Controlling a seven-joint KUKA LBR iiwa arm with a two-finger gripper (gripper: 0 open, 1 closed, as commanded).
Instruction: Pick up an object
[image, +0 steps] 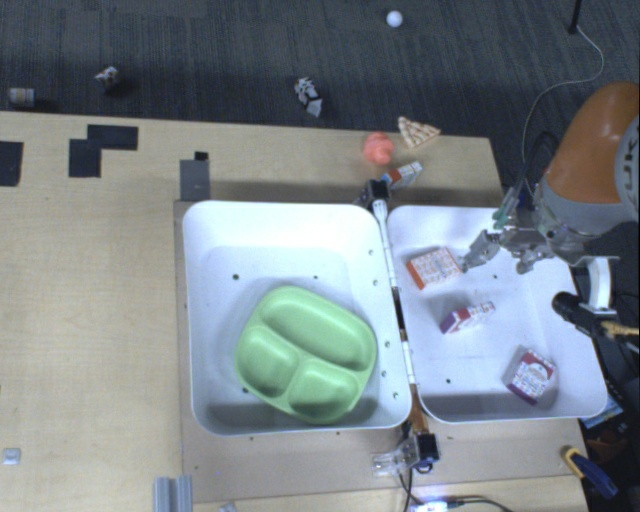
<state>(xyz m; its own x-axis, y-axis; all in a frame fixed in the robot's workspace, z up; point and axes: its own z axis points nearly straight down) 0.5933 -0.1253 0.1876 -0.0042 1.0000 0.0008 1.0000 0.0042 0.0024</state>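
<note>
Fingers (505, 252) of the gripper stand apart with nothing between them, low over the upper part of the right bin (585, 400); you see one tip toward the left near a small orange-and-white box (433, 267) and the other by the bin's right side. You find that box lying flat in the bin's upper left, just beside the left tip but not touching it. Below it, near the bin's middle, lies a small red-and-white carton (464, 317). Toward the lower right corner sits a dark red packet (529, 376), well apart from the fingers. You see the left bin (210, 240) holding a green divided tray (306, 352), tilted against its floor. On the tabletop (90, 330) beyond the bins rest a pink ball (378, 149) and a wedge-shaped piece (418, 131).
</note>
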